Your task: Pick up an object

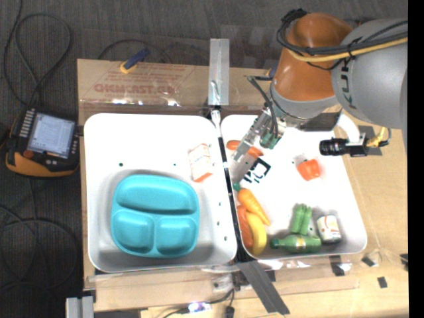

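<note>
Orange carrot (253,205) lies just below the gripper (246,156).

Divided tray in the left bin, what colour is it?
Turquoise blue, clearest in the camera view: divided tray.

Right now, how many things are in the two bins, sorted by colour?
Orange: 4, carton, pepper, carrot, piece by gripper
Green: 2, bottle, bundle
Blue: 1, tray
Yellow: 1, banana
White: 1, can
Total: 9
</note>
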`<state>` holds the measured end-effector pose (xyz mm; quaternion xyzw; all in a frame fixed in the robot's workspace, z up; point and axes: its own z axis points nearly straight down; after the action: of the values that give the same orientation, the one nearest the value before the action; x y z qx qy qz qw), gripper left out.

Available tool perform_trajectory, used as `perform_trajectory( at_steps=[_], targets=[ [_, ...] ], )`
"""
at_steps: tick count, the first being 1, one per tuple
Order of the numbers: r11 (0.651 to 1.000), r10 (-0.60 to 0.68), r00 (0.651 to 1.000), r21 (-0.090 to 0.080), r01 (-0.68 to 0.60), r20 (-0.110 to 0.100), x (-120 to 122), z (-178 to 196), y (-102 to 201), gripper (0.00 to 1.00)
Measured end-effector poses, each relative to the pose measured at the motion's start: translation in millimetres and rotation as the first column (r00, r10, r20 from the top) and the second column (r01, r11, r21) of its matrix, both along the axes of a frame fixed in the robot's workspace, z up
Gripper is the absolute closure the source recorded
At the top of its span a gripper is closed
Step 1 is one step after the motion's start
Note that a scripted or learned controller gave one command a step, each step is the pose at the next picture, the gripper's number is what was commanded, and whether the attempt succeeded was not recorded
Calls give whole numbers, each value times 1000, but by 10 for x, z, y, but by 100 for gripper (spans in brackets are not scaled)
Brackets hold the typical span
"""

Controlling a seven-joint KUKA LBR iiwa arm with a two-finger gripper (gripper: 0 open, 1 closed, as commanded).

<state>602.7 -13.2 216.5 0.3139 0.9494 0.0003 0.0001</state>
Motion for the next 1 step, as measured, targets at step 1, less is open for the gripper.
perform_trajectory(
  at_steps=[1],
  targets=[
    [968,-249,968,-2,249,2,275,257,-435,100]
  ],
)
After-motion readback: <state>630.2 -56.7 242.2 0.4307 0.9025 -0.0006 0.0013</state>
